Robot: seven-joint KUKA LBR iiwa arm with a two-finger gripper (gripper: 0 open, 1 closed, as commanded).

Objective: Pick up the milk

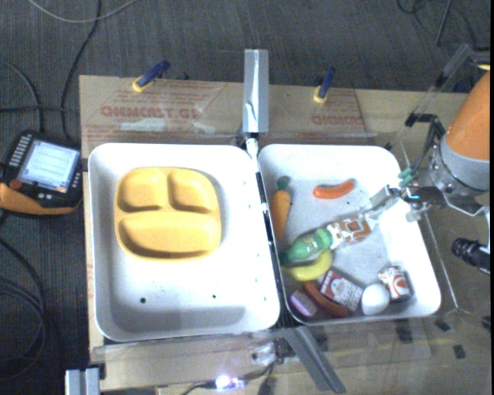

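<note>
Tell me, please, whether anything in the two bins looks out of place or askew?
Nothing looks spilled or damaged. The toy food lies jumbled in the right bin, the green bottle on its side, while the yellow tray in the left bin holds nothing.

Milk (395,284) (right bin (412,225)), near corner

Even overhead light, soft shadows, slight blur

Arm (469,142): you see a rounded orange band over a pale grey shell.
Wrist: dark metal brackets and black fittings, with a small teal mark.
End effector (377,202): thin, silvery-grey metal, narrowing towards its tip.
</note>
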